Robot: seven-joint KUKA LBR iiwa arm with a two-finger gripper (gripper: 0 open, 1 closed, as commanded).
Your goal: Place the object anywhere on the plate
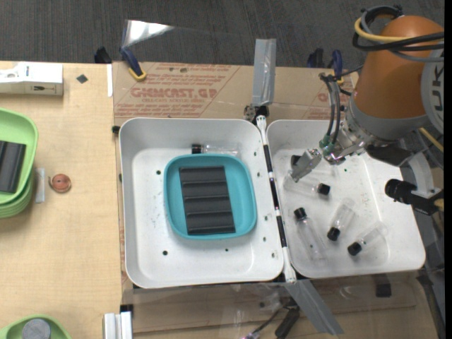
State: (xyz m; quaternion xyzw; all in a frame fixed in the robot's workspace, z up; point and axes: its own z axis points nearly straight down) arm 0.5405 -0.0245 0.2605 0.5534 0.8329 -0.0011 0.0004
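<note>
A teal plate (209, 194) with a black ridged insert lies in the middle of the left bin (141, 260). Several clear vials with black caps lie in the right bin (395, 260): one vial (323, 188) is near the middle, another vial (306, 226) lies lower left, and a third vial (340, 223) sits beside it. My gripper (306, 166) hangs low over the upper left part of the right bin, just above and left of the nearest vial. Something clear lies just under its tip, but I cannot tell whether it is held.
One more vial (364, 242) rests at the lower right of the right bin. A clear vial (205, 149) lies in the left bin just behind the plate. The bins' shared rim (272, 189) runs between plate and gripper. Green trays stand far left on the bench.
</note>
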